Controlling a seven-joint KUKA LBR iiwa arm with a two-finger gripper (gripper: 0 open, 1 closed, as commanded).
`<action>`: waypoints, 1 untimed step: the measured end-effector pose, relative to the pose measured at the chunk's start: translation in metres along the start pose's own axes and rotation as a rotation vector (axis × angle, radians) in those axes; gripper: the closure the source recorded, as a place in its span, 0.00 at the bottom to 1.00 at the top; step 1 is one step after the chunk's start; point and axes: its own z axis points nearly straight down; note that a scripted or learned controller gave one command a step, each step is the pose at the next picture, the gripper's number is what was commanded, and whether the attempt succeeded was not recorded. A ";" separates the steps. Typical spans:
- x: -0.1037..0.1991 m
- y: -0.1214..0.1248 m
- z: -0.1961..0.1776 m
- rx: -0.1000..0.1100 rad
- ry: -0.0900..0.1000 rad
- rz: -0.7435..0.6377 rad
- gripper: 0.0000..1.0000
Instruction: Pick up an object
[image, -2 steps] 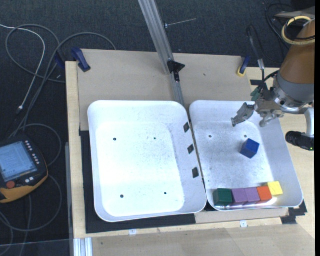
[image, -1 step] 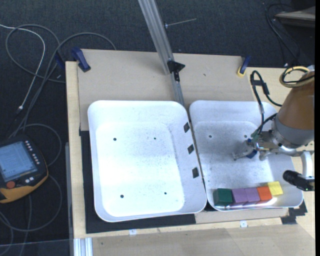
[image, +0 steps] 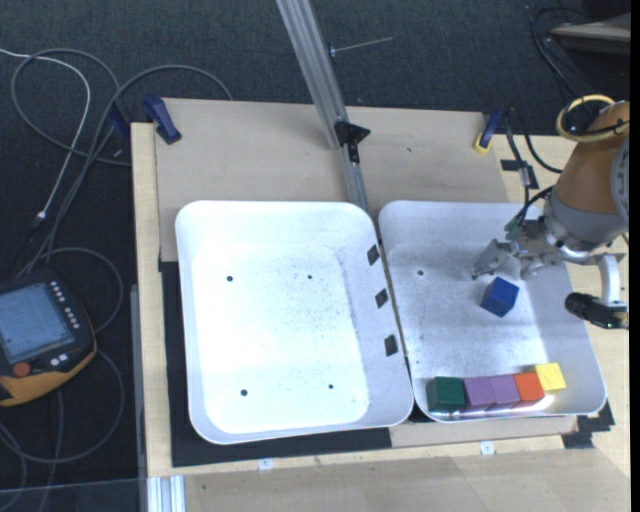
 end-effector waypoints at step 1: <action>0.036 -0.048 -0.001 0.011 0.007 0.002 0.00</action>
